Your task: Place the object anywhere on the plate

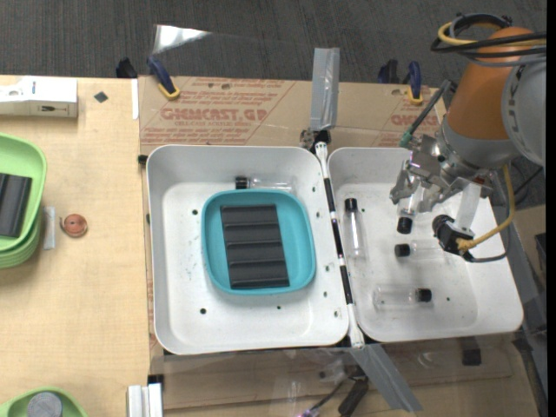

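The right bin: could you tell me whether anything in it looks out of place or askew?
Nothing looks damaged. Clear tubes with black caps lie scattered flat in the right bin; one rests along its left wall.

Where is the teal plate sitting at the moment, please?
The teal plate sits in the middle of the left bin, with a dark ridged block lying on it. The gripper is over the right bin.

The plate (258, 242) lies in the left bin (174, 259); three clear tubes (352, 228) lie in the right bin (486, 307).
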Controlling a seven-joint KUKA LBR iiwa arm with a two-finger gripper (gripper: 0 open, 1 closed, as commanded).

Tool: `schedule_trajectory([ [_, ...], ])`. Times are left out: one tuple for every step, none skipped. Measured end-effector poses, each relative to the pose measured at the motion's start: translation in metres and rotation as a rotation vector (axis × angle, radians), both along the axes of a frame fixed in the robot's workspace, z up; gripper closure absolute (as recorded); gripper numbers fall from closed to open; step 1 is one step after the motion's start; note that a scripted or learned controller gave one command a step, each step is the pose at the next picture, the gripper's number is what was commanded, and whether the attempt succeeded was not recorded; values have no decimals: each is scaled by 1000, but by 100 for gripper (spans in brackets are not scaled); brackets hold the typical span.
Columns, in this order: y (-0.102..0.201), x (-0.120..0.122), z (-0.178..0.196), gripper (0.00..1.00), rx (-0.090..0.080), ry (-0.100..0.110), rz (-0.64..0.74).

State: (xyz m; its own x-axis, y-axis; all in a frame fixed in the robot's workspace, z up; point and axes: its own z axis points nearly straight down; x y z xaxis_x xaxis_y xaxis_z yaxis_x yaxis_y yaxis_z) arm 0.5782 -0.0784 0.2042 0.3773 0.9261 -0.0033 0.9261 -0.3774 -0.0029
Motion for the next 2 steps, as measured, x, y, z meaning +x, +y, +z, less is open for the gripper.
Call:
schedule_trajectory([
  [61,-26,-14,100,1,2,63],
  [61,-26,-14,0,1,2,62],
])
